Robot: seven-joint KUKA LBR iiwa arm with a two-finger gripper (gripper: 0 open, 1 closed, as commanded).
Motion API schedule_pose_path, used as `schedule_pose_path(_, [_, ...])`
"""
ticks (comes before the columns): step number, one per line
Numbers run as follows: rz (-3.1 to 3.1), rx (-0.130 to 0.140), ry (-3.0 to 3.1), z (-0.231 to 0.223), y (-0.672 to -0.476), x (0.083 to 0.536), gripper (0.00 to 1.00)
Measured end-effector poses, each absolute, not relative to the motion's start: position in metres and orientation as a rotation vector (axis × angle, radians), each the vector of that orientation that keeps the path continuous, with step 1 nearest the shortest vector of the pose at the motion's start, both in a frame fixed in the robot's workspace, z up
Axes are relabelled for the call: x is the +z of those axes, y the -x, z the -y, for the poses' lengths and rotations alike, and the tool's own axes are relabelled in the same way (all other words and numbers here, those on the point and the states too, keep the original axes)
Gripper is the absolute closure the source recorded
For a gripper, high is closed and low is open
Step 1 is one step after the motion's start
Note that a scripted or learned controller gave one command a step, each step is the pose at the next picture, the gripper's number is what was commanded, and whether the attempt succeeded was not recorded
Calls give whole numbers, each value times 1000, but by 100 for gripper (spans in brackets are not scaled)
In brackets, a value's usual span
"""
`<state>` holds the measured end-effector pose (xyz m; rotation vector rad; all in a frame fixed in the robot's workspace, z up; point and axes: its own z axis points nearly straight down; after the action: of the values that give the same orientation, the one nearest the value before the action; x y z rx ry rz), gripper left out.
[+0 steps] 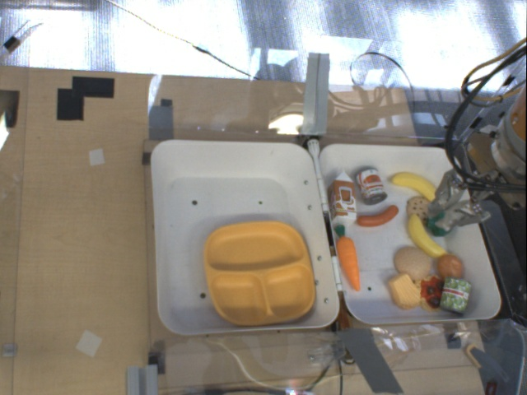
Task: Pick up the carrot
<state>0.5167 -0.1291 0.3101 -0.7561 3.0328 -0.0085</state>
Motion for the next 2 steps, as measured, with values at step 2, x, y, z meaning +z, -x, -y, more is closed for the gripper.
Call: schedule_pose_path(2, [-2839, -7, 1322, 95, -520, 200, 100])
